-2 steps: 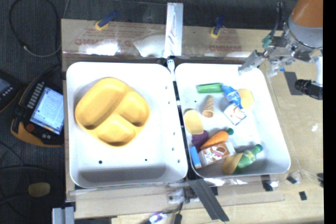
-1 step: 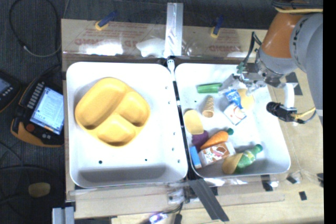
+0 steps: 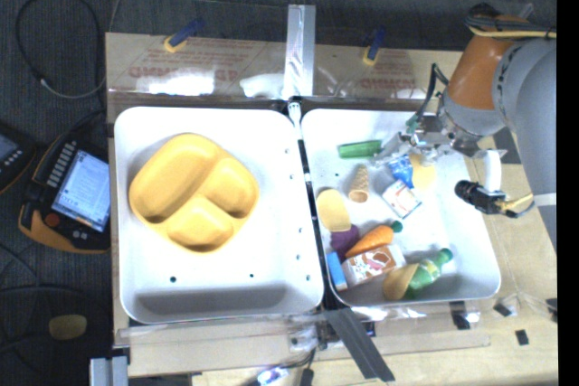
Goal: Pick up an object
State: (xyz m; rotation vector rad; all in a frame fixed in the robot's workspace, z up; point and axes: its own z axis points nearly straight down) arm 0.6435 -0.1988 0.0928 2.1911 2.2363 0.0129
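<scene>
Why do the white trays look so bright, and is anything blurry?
Camera view: the left bin and right bin glare nearly blown-out white; the yellow lump casts a soft shadow; the tool and the small items around it look soft and hard to separate.

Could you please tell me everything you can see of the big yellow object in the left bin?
The big yellow object is a smooth, matte, three-lobed lump, like moulded foam or plastic bread. It lies flat on the floor of the left bin, filling much of its upper middle, apart from the walls. It is alone there, and nothing else touches it.
</scene>
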